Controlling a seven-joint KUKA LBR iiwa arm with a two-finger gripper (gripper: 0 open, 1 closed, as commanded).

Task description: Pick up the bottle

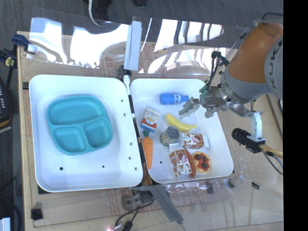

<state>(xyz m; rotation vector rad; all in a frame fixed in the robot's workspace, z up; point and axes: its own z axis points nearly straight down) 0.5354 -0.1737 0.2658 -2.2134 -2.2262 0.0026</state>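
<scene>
Jaws are seen slightly parted and holding nothing, the gripper [189,108] hung just right of the blue bottle [173,98], which is laid on its side, above the banana [180,123], in the right bin [221,143]

1. Bottle [173,98]: small, blue body with a white cap end.
2. Pose: lying on its side, cap toward the right.
3. Location: right bin [139,88], near its far wall.

Dark carpet [57,1] lay beyond the worktop's [269,186] far edge; bright glare [86,44] streaked that edge.
</scene>
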